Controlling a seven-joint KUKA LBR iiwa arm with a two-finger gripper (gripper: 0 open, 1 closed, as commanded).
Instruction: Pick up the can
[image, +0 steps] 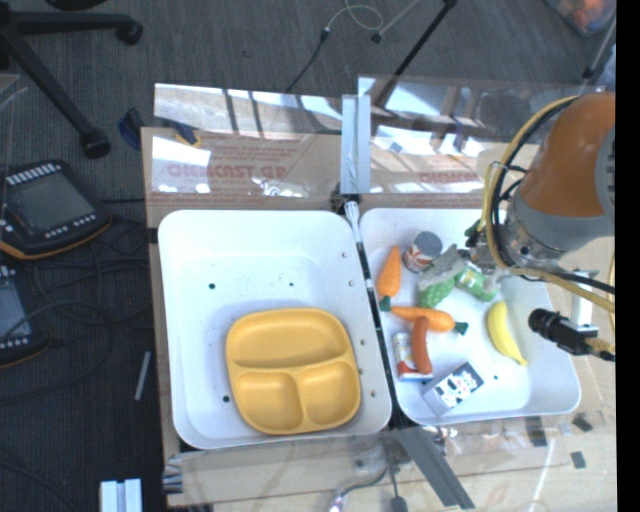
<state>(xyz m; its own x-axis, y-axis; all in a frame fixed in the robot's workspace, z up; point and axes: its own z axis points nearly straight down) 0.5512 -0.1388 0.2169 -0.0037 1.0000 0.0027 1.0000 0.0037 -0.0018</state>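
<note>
Right-hand bin (560, 395), crowded with small items; the can (424, 250) sits near its back-left area, apparently lying tilted with its grey round end turned up and toward the camera and its red-labelled body running down and to the left, so the long axis seems to slant from that grey end toward the carrot (390, 273) just beside it. The gripper (470, 262) hangs low at the end of the arm (570, 170), just right of the can; from where I stand the state of its closing parts cannot be told, and nothing can be seen held in it. Likely trouble, as a judgement: the can is hemmed in, with the green vegetable (436, 293) touching or nearly touching its lower side and a second green piece (478, 284) under the gripper, so a descent may catch a neighbour instead, or push the can so that it rolls across its round side toward the carrot. A grasp along the long axis would probably slip; one across the body looks safer. The left bin (190, 250) bears a yellow divided plate (293, 368), well apart
</note>
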